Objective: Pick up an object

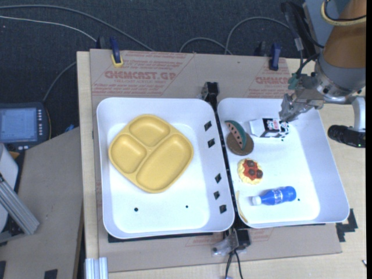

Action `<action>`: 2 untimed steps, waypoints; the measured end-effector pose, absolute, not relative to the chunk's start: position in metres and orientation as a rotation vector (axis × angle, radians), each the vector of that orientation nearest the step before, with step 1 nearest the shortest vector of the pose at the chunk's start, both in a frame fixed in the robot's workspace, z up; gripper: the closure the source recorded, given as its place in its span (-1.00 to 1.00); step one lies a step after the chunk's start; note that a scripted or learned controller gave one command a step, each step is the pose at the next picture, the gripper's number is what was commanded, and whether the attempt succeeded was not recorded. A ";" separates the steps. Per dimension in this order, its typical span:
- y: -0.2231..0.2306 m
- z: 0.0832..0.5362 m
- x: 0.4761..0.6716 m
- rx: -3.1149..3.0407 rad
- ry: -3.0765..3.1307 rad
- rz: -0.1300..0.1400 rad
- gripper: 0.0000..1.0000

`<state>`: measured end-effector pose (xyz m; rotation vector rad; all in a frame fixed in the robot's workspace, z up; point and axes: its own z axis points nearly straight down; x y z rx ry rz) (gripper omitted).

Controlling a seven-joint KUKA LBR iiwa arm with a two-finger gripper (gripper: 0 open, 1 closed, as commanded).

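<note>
Gripper (289, 110) hangs over the far part of the right bin (328, 173), reaching in from the right; whether it is spread or pressed together cannot be told from this angle. A small white-and-black box (266, 127) lies on the bin floor just beside and below the tip, toward the near-left, apparently not held. Left of the box lies a brown slice (238, 136) with a green rim. Nearer the front sits a round yellow piece (250, 171) with red spots, and nearest of all a blue bottle (275, 196) lies on its side. The left bin (113, 214) holds a yellow divided plate (151, 152).
</note>
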<state>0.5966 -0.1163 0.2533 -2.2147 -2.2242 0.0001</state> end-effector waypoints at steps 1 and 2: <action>-0.072 0.252 0.599 -2.215 -2.224 0.001 1.00; -0.012 0.255 0.596 -2.211 -2.227 -0.001 1.00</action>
